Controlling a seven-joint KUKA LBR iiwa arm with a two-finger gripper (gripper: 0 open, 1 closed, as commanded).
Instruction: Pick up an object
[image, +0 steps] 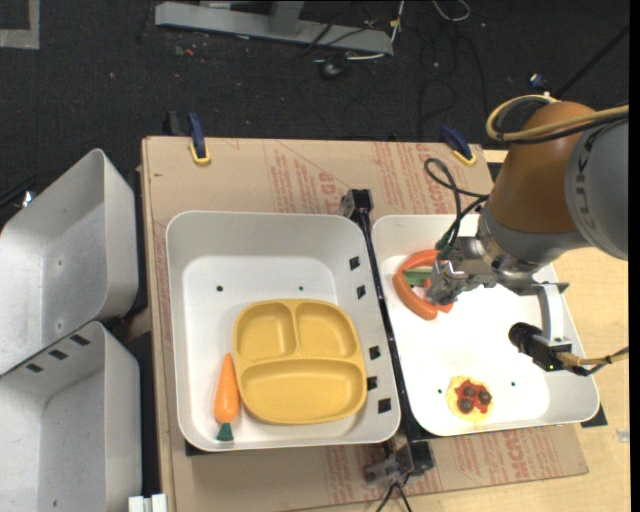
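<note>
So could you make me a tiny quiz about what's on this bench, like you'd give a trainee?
1. True or false: the carrot lies inside the yellow divided tray.
2. Which bin holds the small pizza toy: A) left bin, B) right bin?
3. What colour is the curved piece right by the gripper?

Key: 1. False, it lies beside the tray, along its left edge. 2. B. 3. Orange, with some green on it.
</note>
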